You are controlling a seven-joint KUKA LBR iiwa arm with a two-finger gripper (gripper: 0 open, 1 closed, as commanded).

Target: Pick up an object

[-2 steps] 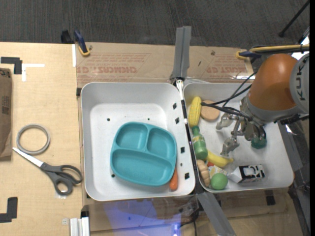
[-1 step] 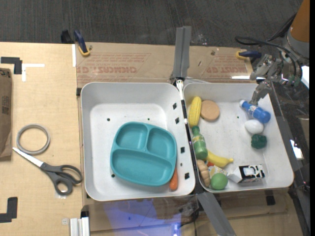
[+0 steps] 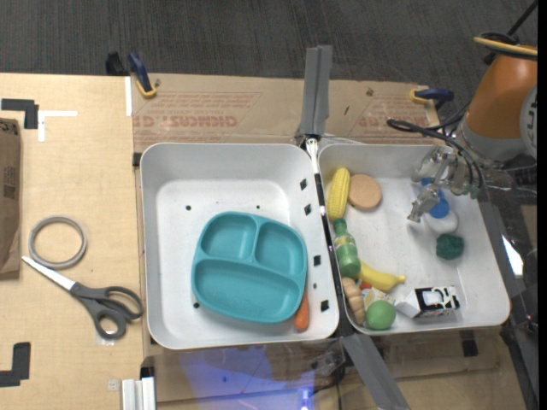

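- Camera view: the gripper [image 3: 425, 205] hangs over the upper right part of the right bin [image 3: 489, 254], its metal fingers pointing down and toward the left of the picture; whether they are spread or pressed together cannot be told at this size, and nothing is seen between them.
- Nearest thing: a small blue and white object [image 3: 439, 218] lies just beside the fingertips, on their right and slightly lower in the picture; it looks roundish, with no clear long axis.
- Next nearest: a dark green lump [image 3: 449, 247] rests on the bin floor just below the blue and white object, near the bin's right wall.
- Further off: a round tan disc [image 3: 365, 192] and a corn cob [image 3: 338, 192] lie to the left of the gripper, the cob's long axis running up and down the picture along the bin's left wall.
- Along that wall lower down: a green bottle [image 3: 347, 254], a banana [image 3: 381, 275], a green ball [image 3: 380, 314] and a black and white box [image 3: 437, 300], all well apart from the gripper.
- Left bin [image 3: 171, 178]: a teal divided plate [image 3: 249, 266] with a carrot [image 3: 302, 313] at its lower right edge.
- Judgement: the coming move likely turns on a short shift right and downward onto the blue and white object.
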